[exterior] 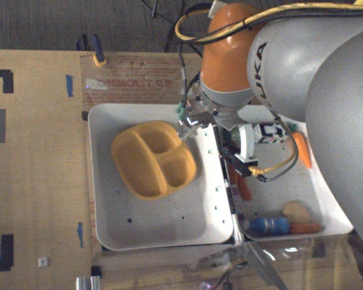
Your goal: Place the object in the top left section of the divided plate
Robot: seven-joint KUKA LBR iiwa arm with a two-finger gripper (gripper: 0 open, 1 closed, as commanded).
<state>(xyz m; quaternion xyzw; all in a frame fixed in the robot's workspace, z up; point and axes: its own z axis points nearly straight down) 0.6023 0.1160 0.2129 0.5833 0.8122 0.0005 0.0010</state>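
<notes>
A yellow divided plate (152, 159) with three sections lies in the left white bin (109, 216), toward its upper middle. All of its sections look bare. My gripper (190, 124) hangs under the orange wrist band, just off the plate's upper right rim, near the wall between the two bins. The arm hides much of it, and I see no object clearly in it. Loose objects lie in the right bin (327, 198): an orange carrot (300, 148), a red piece (243, 187), a blue bottle (269, 225), a tan round item (296, 211) and a reddish sausage (307, 228).
The big grey arm covers the top and right of the right bin. A yellow cable (277, 165) loops below the wrist. Cardboard with blue tape marks (69, 84) lies left of and behind the bins.
</notes>
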